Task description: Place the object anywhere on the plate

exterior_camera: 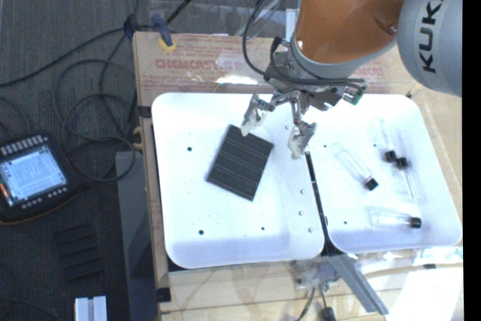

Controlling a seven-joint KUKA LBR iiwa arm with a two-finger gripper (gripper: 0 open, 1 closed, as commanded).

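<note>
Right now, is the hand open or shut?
Open. The hand has its two fingers spread apart with white bin floor between them, nothing gripped, above the dark plate.

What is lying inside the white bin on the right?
The right bin holds a few clear plastic tubes with black caps, lying flat and apart. The arm covers its top-left corner, so anything there is hidden.

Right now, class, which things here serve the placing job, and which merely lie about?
For the job:
- gripper, its jaws spread apart
- dark ribbed plate in the left bin

Lying about:
- clear tubes in the right bin
- handheld pendant on the floor
</note>
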